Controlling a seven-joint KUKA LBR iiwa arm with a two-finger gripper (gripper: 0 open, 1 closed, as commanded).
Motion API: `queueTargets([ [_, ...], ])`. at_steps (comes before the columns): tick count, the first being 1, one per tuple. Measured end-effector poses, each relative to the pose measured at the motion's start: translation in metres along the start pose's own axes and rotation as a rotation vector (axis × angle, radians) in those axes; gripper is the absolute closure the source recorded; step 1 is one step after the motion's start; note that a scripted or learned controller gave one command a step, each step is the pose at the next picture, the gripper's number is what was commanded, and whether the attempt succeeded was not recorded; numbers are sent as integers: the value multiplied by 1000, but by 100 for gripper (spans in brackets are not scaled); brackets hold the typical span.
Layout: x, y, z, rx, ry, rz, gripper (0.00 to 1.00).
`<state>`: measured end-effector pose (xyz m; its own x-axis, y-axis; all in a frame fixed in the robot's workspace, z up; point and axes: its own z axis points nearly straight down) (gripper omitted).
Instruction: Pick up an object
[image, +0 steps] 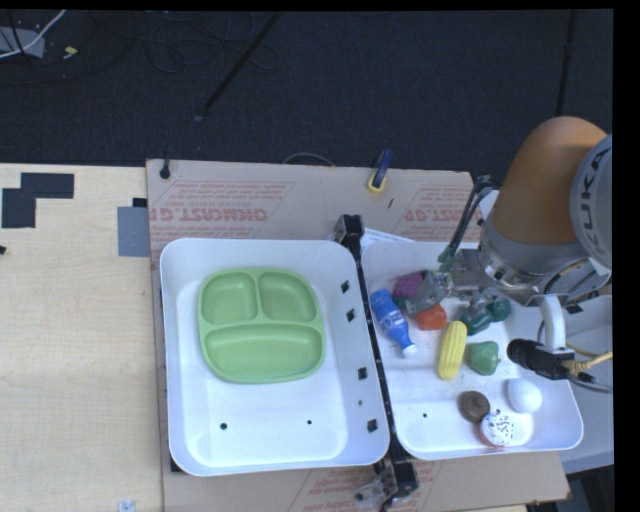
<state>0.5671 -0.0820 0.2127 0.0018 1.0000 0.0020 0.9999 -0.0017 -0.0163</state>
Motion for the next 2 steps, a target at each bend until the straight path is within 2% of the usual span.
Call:
queueTargets([
  [1, 0, 2, -8, -13, -1, -2, 0],
  [2, -8, -3, 46, -9, -1, -1, 0],
])
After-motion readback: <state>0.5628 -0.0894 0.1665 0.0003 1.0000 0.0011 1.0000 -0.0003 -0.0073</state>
